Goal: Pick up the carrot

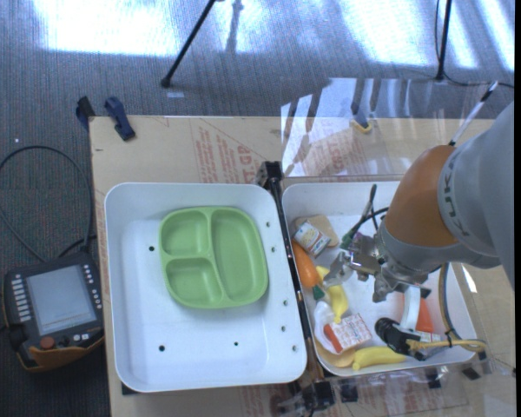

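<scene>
Bins sit side by side: left bin point(130, 337) bears a green tray point(214, 255). Arm point(443, 207) hangs over the right bin point(330, 194). Carrot point(305, 266) lies by its left wall, gripper point(358, 272) just beside; whether its fingers are parted, I cannot tell.

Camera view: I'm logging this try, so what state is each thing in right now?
carrot: lying in the right bin, at its left wall, not held.
claw: low over that bin, beside the carrot.
green plate: flat in the left bin, nothing on it.
banana: lying at the right bin's near edge.
</scene>
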Controlling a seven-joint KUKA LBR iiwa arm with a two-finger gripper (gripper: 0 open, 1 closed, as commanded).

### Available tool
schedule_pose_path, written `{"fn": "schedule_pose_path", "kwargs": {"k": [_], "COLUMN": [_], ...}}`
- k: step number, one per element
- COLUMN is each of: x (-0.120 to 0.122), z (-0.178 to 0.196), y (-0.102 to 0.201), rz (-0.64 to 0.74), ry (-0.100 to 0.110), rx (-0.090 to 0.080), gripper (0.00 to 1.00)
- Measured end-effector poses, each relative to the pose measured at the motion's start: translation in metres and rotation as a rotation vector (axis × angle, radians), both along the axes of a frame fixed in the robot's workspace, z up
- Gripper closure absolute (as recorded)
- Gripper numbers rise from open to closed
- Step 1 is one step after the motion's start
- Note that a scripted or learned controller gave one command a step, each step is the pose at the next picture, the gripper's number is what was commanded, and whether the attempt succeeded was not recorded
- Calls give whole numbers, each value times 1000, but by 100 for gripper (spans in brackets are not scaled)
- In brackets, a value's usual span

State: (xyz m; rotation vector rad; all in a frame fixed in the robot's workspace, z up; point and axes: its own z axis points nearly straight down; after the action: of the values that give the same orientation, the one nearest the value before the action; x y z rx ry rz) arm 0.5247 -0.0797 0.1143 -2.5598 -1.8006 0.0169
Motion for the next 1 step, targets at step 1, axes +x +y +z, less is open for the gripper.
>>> {"fn": "schedule_pose_path", "kwargs": {"k": [1], "x": [45], "z": [74], "y": [90], "rz": [-178], "ry": [-13], "rx": [0], "gripper": [0]}}
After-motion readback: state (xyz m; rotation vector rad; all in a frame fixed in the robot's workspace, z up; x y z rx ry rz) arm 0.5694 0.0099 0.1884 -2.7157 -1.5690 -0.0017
